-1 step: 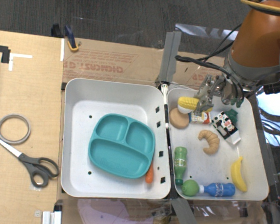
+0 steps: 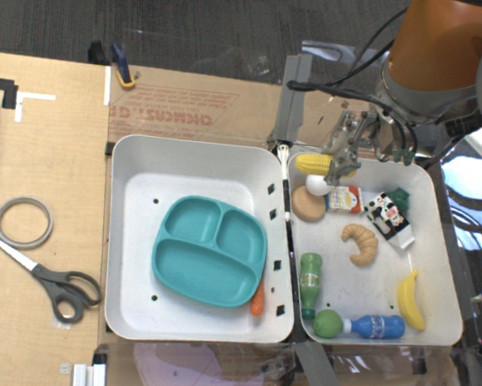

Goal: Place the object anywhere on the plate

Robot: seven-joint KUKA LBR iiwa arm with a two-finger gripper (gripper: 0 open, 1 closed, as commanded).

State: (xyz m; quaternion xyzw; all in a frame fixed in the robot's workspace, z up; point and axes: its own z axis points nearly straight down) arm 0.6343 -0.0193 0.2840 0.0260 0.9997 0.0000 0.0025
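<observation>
Teal three-compartment plastic plate (image 2: 211,251): lies in left bin, unloaded, awaiting an object. Claw (image 2: 343,165): right of plate, over yellow corn cob (image 2: 313,163); finger state indiscernible.

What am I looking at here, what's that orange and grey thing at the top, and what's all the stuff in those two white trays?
This is one photo from a camera fixed above a workbench, looking down at a slant. The orange and grey thing is a robot arm reaching in from the right. Its gripper hangs over the back of the right bin, near a toy corn cob and a white egg. I can't tell whether it holds anything. That bin also holds a croissant, a banana and bottles. The left bin holds a teal divided plate, with a small carrot beside it. Scissors and a tape roll lie on the bench.
</observation>
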